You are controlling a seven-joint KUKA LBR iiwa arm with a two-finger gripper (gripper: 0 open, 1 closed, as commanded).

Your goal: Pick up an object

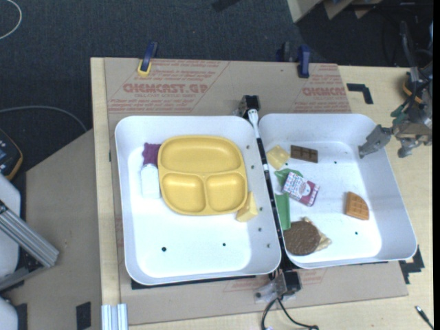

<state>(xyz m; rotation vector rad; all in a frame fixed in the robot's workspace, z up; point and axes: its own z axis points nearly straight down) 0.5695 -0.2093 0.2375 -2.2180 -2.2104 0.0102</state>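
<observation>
Nearest the camera, note the round brown cookie-like disc (302,237) lying in the front-left corner of the right-hand shallow white bin (385,184). This bin carries the likely targets: a small waffle-patterned orange square (356,205) toward the right wall, a pink-and-white printed packet (300,188) near the centre-left, a green strip (281,201) just beside the packet along the left wall, a dark brown chocolate-coloured bar (304,154) toward the back, and a pale yellow wedge (277,158) in the back-left corner.

The left-hand white bin (130,205) holds a yellow three-compartment plastic tray (203,174), with a purple item (150,153) and a white bottle-shaped item (149,181) touching its left edge and a pale yellow piece (247,210) at its front-right corner.

Locate the gripper (375,143) at the back-right rim of the right bin, above the wall and well apart from every item. Its jaws appear spread, and nothing sits between them.

Judge the step as the approach; no pick has been made. For best results, select the waffle square: it lies alone on bare bin floor, clear of neighbours. Centre the jaws over it, align them across its narrower side, and descend fully before closing. Avoid the packet and green strip; they touch, so a double grasp or slip is likely.
</observation>
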